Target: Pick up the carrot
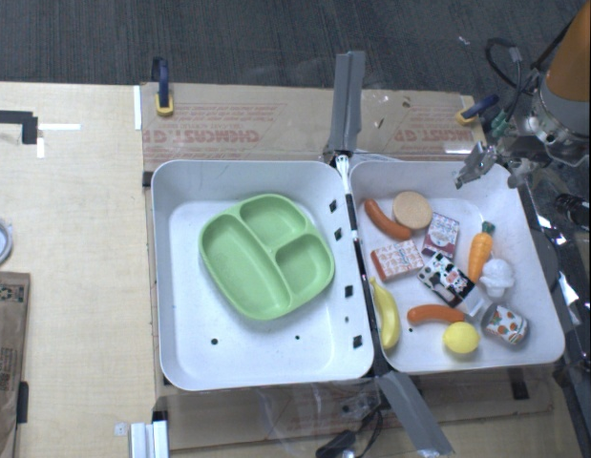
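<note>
Hovering at the right bin's (548, 284) 1 o'clock corner, your gripper (478, 167) hangs above the rim with nothing between the fingers; whether they're released or clenched you can't tell at this size. Carrot (479, 252) lies at the bin's 3 o'clock side, green tip toward 12, apart from the gripper at its 6 o'clock. A white object (497, 275) touches the root end and a checkered box (445, 281) sits just beside at 8 o'clock, so I'd grasp mid-body, probably.

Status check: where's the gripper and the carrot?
Gripper above right bin's far edge, holding nothing. Carrot in bin, untouched. White object touching its lower end.
</note>
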Controlling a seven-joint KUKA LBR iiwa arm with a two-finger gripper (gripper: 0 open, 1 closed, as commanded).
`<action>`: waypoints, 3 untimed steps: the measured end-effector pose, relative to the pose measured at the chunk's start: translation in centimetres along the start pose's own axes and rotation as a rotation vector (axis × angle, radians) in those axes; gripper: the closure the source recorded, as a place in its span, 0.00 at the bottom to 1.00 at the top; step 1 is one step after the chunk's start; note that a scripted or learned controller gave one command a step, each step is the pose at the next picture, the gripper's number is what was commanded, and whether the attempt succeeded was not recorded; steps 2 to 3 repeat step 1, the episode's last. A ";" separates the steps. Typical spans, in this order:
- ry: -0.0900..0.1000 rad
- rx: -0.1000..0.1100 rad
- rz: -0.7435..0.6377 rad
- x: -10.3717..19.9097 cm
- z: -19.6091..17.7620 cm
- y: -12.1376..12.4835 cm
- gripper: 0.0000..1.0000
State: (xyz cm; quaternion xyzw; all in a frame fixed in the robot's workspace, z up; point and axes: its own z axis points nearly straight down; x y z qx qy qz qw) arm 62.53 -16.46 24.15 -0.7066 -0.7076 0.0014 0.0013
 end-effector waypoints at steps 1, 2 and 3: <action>-0.001 -0.003 -0.053 -3.8 13.2 -0.4 0.00; -0.001 -0.003 -0.053 -3.8 13.2 -0.4 0.00; -0.001 -0.003 -0.053 -3.8 13.2 -0.4 0.00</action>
